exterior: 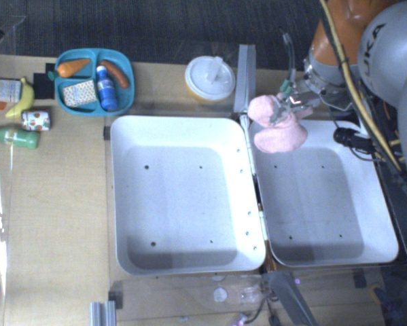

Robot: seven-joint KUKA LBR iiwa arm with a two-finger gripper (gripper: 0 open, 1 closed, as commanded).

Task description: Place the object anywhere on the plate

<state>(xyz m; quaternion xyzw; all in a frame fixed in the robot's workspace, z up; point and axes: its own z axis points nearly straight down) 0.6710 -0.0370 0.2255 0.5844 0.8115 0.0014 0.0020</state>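
Object: pink soft thing (276, 126), hanging at the far edge of the right bin (339, 202), near the divider.
Gripper: pincer (285, 109) appears closed on the pink thing's upper part; the rest droops below it.
Plate: blue sectioned plate (125, 80), well apart to the left, beyond the left bin (183, 195), already carrying toy food.
Risk: a thin pinch on limp material could slip during the long carry.
Risk: the white lidded cup (210, 78) stands between; the dangling part may snag it.

Grey arm (393, 46) with orange band, yellow and black cables.
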